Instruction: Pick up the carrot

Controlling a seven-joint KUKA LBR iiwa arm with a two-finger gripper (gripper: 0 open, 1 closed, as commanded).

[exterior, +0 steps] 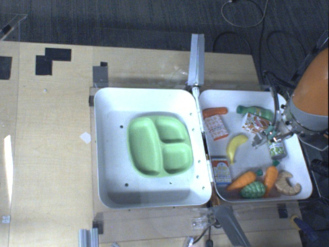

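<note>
While two tapered orange carrots (241,179) lie at the near wall of the right bin (307,189) beside a knobbly green vegetable (253,190), the metal hand (268,136) hovers farther back, its state unclear.

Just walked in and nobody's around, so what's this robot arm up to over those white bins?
The arm reaches in from the right, its gripper low over the right bin near a banana and some packets. The carrot lies untouched at the bin's near edge beside a green vegetable. The left bin holds a green divided tray.
</note>
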